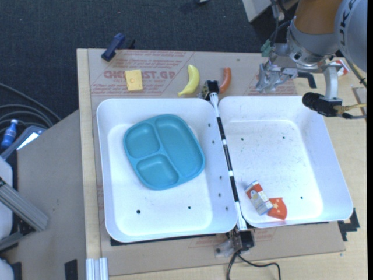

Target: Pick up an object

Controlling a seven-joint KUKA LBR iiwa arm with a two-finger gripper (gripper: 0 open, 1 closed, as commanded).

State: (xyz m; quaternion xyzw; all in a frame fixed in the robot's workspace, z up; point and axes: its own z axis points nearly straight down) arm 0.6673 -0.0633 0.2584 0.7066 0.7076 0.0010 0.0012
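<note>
A small red, white and orange packet (pixel 265 202) lies near the front edge of the right bin (pixel 326 150). A blue plate with three compartments (pixel 164 150) fills the middle of the left bin (pixel 111 156). My gripper (pixel 271 80) hangs above the back rim of the right bin, well away from the packet. Nothing shows between its fingers.
On the board behind the bins lie a yellow banana (pixel 190 80), an orange-red carrot-like piece (pixel 225 79), a yellow block (pixel 133 80) and a blue clamp (pixel 112 46). A black hinge strip (pixel 224 150) runs between the bins.
</note>
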